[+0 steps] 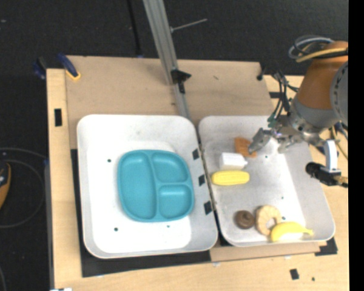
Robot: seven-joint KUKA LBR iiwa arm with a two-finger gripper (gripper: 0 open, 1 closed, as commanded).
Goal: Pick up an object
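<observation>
**Gripper over right bin, grasp unclear**

Gripper (262, 139) sits at the right bin's (303, 187) 12 o'clock, touching the orange object (242, 145). Can't tell its state. White block (232, 160) and corn cob (230, 177) just at 7 o'clock of it.

Left bin (97, 132): divided plate (155, 184) sits in its middle | right bin (303, 180): corn cob (230, 177) by its left wall, small block (233, 160) just behind it, what may be a carrot piece (242, 145) behind that | near edge: two round pieces (258, 218), banana (289, 231) to their right.
</observation>
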